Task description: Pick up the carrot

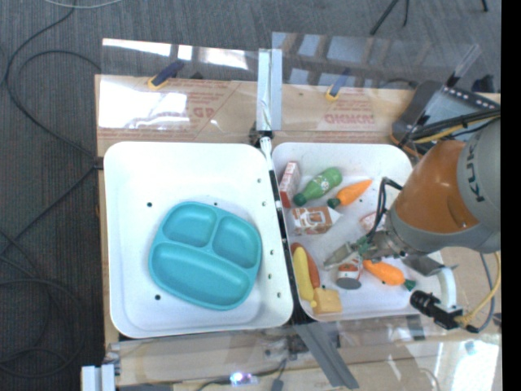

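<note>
Dark grey carpet (187,10) surrounds the bench, with thin cables (32,63) trailing across it at the left. The bench top (203,108) is brown board under clear sheeting, and it carries two shallow white bins side by side.

Left bin (134,169): one item, a turquoise divided plate (206,253) with three compartments, lying flat near the middle.

Right bin (391,157): items counted from its left edge. One small red-and-white carton (288,179) at the upper left. One yellow banana-shaped toy (303,271) with a red strip beside it along the left wall, and one yellow wedge (328,301) at its lower end. One brown-and-white box (312,219) near the centre. One green bottle (319,186) lying tilted above it. Carrots: two. The first carrot (352,193) lies just right of the green bottle, apart from my arm. The second carrot (386,273) lies low in the bin, right under my wrist. One small can-like object (349,277) sits just left of it.

My arm (440,198) enters from the right over this bin. My gripper (358,251) hangs beside the second carrot; whether it is apart or together I cannot tell at this angle, and no item is visibly between its tips.
</note>
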Controlling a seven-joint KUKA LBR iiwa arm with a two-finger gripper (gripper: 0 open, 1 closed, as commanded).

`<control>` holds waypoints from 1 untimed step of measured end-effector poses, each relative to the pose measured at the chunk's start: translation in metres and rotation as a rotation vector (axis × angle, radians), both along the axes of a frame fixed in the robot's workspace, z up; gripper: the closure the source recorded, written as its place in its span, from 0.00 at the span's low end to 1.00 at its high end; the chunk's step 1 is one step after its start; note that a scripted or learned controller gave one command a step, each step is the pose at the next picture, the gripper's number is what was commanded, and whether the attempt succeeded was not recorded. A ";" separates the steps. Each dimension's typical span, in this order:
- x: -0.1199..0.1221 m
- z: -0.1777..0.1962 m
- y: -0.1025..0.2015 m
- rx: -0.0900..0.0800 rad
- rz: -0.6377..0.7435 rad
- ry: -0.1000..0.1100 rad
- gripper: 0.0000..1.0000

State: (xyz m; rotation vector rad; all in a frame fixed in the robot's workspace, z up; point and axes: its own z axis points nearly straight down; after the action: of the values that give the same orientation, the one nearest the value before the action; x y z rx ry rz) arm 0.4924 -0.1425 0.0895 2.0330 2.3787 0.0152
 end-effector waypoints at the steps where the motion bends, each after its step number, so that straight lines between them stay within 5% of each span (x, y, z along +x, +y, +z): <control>1: -0.004 0.000 -0.034 -0.003 0.246 0.003 0.00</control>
State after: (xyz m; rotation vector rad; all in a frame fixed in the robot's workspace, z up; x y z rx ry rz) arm 0.4886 -0.1765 0.0895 1.7266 2.6116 0.0105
